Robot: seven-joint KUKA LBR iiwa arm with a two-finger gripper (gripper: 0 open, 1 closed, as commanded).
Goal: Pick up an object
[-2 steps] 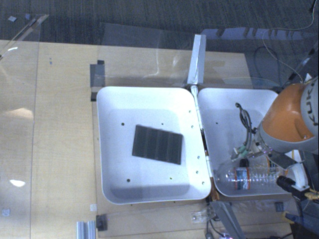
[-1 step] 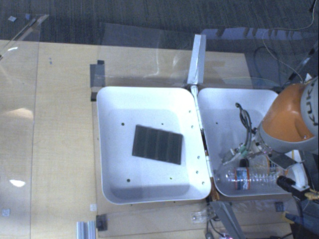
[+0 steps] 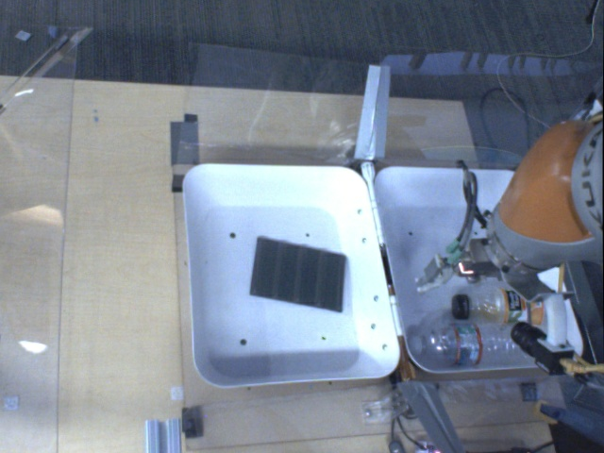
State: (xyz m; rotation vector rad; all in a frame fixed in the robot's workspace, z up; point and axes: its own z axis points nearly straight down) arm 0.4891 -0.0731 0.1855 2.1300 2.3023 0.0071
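So two white bins are parked side by side on the desk (image 3: 104, 281). A dark ribbed rectangular pad (image 3: 298, 274) is laid flat near the middle of the left bin (image 3: 203, 253). Over the right bin (image 3: 415, 206), the arm (image 3: 552, 192) is reached in, with the jaws (image 3: 444, 270) seen low above the bin floor. Can't tell if they're open or closed, and nothing is seen gripped. Two clear plastic bottles (image 3: 472, 324) are lying just beside them, near the front wall.

Dark ribbed pad (image 3: 298, 274) flat, left bin
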